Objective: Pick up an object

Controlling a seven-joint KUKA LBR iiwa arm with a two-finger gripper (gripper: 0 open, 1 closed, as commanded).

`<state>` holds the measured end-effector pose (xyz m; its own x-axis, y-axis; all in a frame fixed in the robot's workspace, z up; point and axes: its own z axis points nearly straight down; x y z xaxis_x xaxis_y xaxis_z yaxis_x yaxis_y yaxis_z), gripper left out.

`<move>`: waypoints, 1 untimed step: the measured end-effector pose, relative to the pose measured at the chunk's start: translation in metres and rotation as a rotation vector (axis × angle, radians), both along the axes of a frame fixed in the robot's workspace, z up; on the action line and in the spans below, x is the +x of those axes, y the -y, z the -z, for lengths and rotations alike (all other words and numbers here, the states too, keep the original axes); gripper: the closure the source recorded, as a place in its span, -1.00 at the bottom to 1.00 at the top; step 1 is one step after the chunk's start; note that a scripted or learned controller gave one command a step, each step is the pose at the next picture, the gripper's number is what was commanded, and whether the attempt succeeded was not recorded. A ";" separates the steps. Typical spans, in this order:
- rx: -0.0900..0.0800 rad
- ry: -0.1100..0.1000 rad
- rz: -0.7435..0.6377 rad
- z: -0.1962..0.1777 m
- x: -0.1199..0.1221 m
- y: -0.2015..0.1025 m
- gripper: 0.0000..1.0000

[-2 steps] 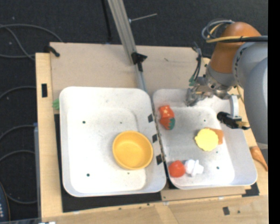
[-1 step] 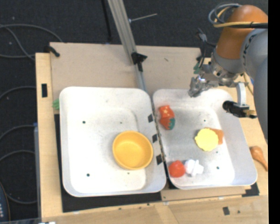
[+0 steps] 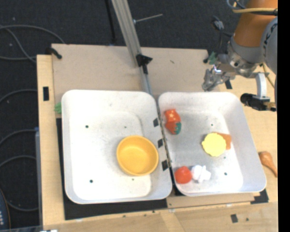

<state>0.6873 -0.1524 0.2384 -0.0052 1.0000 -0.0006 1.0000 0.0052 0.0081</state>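
In the right bin point(image 3: 232, 105) lie a red toy with a green base point(image 3: 172, 121) near the left wall, a yellow round piece point(image 3: 214, 144) resting over an orange piece point(image 3: 225, 140), and a red ball point(image 3: 183, 175) beside a small white object point(image 3: 200, 173) at the front. A yellow bowl point(image 3: 137, 155) sits in the left bin point(image 3: 87, 115). My gripper point(image 3: 211, 81) hangs above the right bin's far edge, away from all objects, with nothing seen between its fingers.
A slanted aluminium post point(image 3: 128, 28) rises behind the bins, between them. An orange item point(image 3: 267, 161) lies on the bench right of the right bin. Cables run along the dark floor on the left.
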 end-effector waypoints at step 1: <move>0.000 0.000 0.000 -0.055 0.001 0.001 1.00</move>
<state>0.6885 -0.1534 0.2934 -0.0055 1.0000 -0.0005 1.0000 0.0055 0.0080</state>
